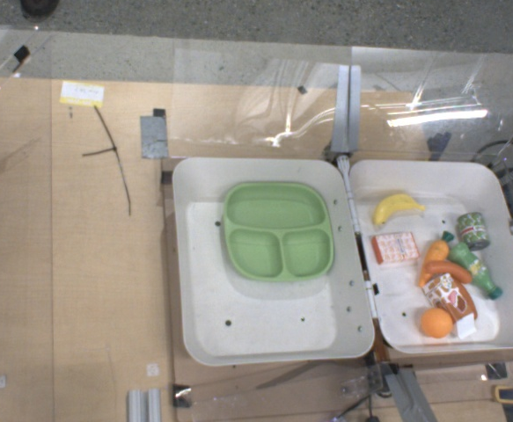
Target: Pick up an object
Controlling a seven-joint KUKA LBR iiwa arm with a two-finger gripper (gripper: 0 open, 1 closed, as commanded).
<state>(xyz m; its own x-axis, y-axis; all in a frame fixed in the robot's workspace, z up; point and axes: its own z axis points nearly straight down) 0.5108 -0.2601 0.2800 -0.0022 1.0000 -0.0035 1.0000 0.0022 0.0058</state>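
Two bins sit on the desk: the left bin [205,323] holds a green tray [279,231], the right bin [489,183] a banana [397,207], can [472,229], orange [436,323] and packets. Nothing is picked yet; gripper state I cannot tell. Next move calls for descending over one isolated item, likely the banana.

Right bin [494,179]: its far right wall is cut off by the frame edge. Small packet [395,248] beside the banana: print too small to read; same for the label on the green can [472,229]. Pile at the bin's near side overlaps, so the lower end of the wrapped snack [450,295] is partly hidden.
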